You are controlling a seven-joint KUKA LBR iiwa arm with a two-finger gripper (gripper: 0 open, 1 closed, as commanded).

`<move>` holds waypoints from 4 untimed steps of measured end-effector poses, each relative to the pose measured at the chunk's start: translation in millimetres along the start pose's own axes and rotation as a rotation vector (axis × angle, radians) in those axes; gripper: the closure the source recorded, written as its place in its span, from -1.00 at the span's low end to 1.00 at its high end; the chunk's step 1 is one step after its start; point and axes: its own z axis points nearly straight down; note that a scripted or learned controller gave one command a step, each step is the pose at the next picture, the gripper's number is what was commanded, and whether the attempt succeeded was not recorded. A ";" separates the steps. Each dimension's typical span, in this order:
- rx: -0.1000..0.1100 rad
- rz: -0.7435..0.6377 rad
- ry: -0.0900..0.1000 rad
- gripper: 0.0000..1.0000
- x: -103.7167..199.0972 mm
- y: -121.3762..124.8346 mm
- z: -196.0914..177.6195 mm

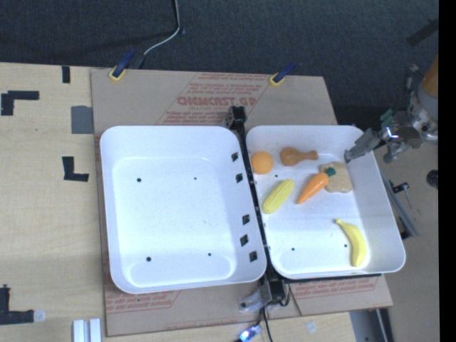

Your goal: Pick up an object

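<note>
Over the right bin's (388, 212) far right corner, the gripper (360, 148) hovers with fingers slightly parted, nothing between them. Inside this bin lie an orange (262, 162), drumstick (296, 156), corn cob (277, 195), carrot (314, 185), and a banana (354, 242) near the front right corner.

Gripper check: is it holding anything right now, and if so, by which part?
Nothing is held. The gripper hangs over the right bin's upper right rim with nothing between its fingers, apart from the carrot.

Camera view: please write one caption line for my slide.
Gripper at the right bin's upper right rim; orange, corn, carrot and banana inside.
</note>
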 end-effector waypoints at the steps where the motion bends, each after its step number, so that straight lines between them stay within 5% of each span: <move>1: -0.001 0.001 0.000 -1.00 -0.2 -10.0 -23.3; 4: 0.000 0.001 -0.002 -1.00 -0.5 32.7 -21.9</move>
